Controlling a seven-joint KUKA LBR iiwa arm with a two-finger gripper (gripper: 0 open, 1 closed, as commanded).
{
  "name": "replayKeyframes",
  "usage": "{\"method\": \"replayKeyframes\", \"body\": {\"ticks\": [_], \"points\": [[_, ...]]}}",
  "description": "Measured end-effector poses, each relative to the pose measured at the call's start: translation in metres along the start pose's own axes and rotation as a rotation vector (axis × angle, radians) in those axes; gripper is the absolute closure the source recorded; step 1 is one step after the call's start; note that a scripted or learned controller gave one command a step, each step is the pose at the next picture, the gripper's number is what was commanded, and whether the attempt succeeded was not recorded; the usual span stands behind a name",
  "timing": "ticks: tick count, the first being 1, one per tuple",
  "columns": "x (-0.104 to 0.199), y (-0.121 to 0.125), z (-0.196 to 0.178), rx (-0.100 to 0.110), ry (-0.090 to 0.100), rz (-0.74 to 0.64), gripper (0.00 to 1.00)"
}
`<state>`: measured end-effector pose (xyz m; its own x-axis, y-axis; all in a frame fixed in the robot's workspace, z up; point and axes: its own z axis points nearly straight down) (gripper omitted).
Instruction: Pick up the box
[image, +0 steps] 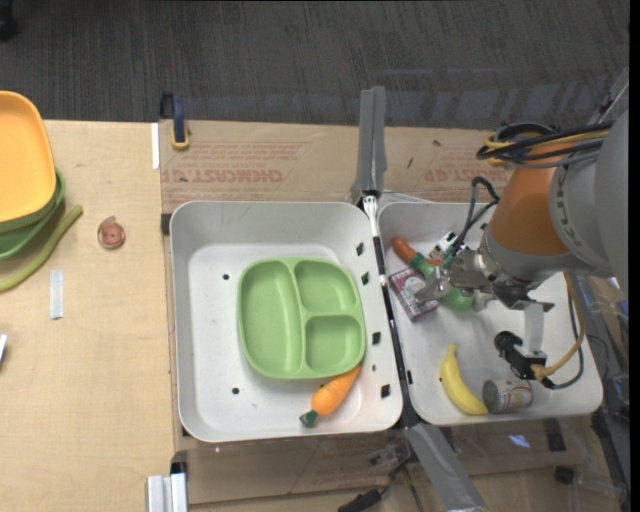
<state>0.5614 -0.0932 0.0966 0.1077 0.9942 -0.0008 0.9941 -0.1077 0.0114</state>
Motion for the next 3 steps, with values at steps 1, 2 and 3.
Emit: {"method": "replayKeyframes", "body": {"ticks": [1,2,3], "points": [[-0.002,0.093,0.0,0.001,-0.002,-0.315,0.0],[0.002,0.06,0.0,-0.001,0.0,-0.168,0.0],[-0.016,-0.003,-0.001,0.002,0.002,-0.552,0.0]]}}
